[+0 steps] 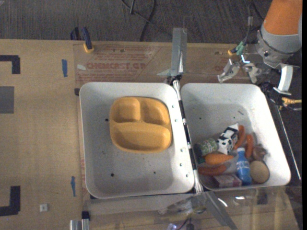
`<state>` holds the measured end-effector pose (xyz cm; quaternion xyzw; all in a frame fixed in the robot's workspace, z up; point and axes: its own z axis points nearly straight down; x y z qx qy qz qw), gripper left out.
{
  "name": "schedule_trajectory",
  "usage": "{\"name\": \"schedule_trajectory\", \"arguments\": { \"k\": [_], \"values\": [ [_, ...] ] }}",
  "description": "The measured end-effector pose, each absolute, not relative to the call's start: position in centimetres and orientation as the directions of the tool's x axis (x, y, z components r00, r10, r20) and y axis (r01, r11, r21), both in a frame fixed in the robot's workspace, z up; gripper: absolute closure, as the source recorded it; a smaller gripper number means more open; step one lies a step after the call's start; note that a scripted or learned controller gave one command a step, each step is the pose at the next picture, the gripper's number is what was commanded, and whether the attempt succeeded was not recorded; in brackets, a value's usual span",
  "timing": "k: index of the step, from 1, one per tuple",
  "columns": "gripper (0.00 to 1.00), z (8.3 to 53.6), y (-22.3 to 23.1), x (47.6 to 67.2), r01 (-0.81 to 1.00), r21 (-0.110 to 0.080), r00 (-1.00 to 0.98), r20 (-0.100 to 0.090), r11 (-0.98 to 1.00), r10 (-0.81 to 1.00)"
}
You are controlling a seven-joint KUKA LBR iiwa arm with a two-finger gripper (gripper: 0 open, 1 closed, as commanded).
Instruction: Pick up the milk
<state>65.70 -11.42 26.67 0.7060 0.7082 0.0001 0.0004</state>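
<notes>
Pink box (227, 180) and blue bottle (243, 168) sit at near edge of right bin (211, 104). Milk (228, 138), cow-spotted carton, lies tilted just behind, amid toy food. Left bin (96, 166) holds yellow divided plate (140, 124). Gripper (235, 71) hovers past right bin's far rim, open, nothing betw fingers.

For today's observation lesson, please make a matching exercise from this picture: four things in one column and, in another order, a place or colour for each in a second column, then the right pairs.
Things:
1. milk carton
2. yellow divided plate
3. blue bottle
4. gripper

Places or colours:
A. lies alone in the left bin
B. above the far rim of the right bin
C. white with black cow patches
D. white cap, among the pile at the right bin's near edge

Pairs: 1-C, 2-A, 3-D, 4-B
</notes>
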Motion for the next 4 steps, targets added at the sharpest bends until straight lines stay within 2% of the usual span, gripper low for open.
{"name": "schedule_trajectory", "arguments": {
  "k": [1, 2, 3, 4],
  "values": [
    [0.00, 11.2, -11.1, 61.8, 0.982, 0.001, -0.189, 0.000, 0.189, 0.982],
    [0.00, 11.3, -11.1, 61.8, 0.982, 0.002, -0.189, -0.001, 0.189, 0.982],
    [0.00, 8.7, -13.4, 53.2, 0.866, 0.003, -0.500, -0.002, 0.500, 0.866],
    [0.00, 9.5, -18.6, 52.6, 0.842, 0.004, -0.539, -0.004, 0.539, 0.842]
  ]
}}
